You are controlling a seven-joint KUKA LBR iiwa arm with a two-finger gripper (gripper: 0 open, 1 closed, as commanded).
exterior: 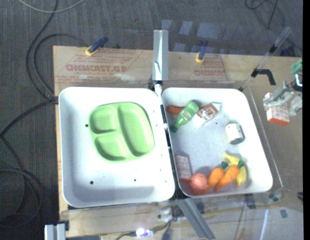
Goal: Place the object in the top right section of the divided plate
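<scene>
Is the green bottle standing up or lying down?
Lying down. The green plastic bottle rests on its side in the right white bin, beside a small carton.

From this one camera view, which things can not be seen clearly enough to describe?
- Gripper, camera view: it sits at the right edge, outside the bins, small and blurred among white and orange shapes; open or shut cannot be told.
- Small items in the right bin: the labels on the carton and the flat packet are too small to read.
- Green divided plate: nothing lies on it.
</scene>
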